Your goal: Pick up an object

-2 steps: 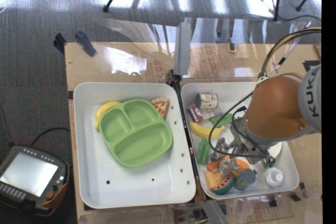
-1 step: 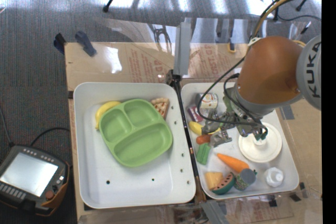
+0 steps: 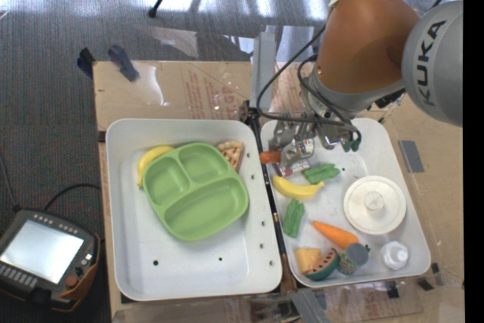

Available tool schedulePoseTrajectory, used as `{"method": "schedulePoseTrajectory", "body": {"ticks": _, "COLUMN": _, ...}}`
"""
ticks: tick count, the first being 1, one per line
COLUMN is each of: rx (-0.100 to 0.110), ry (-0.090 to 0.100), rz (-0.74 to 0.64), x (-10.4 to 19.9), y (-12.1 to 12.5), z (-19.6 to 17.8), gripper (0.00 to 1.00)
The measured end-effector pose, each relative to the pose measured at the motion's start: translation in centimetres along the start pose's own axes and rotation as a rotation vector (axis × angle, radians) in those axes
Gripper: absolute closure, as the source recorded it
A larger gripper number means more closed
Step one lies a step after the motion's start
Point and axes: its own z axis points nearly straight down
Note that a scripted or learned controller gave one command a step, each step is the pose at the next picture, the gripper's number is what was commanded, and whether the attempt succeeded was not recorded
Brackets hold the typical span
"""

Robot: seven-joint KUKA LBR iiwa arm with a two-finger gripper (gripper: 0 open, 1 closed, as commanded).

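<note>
Arm w/ orange band comes in over the right bin (image 3: 404,163), far edge. Left bin (image 3: 128,238) carries green divided plate (image 3: 195,189), a yellow banana poking out at the plate's left edge, pizza slice toy by its far right corner. Right bin: white lid (image 3: 373,205) near right edge, carrot (image 3: 334,234), banana (image 3: 296,188), green pea pod (image 3: 321,173), melon slice at near edge. Gripper (image 3: 296,153) sits low at the right bin's far-left corner (metal clutter there, cannot tell how far open it is or whether it has anything). Likely target, my guess: banana, just nearward of the gripper, long axis roughly left-right across the bin.
</note>
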Motion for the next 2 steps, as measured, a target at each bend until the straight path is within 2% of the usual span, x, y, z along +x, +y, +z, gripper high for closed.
{"method": "schedulePoseTrajectory", "body": {"ticks": 1, "rx": -0.002, "ry": 0.009, "rz": -0.339, "x": 6.94, "y": -4.41, "z": 1.67, "gripper": 1.0}}
{"method": "schedulePoseTrajectory", "body": {"ticks": 2, "rx": -0.002, "ry": 0.009, "rz": -0.341, "x": 6.91, "y": -4.3, "z": 1.66, "gripper": 0.0}}
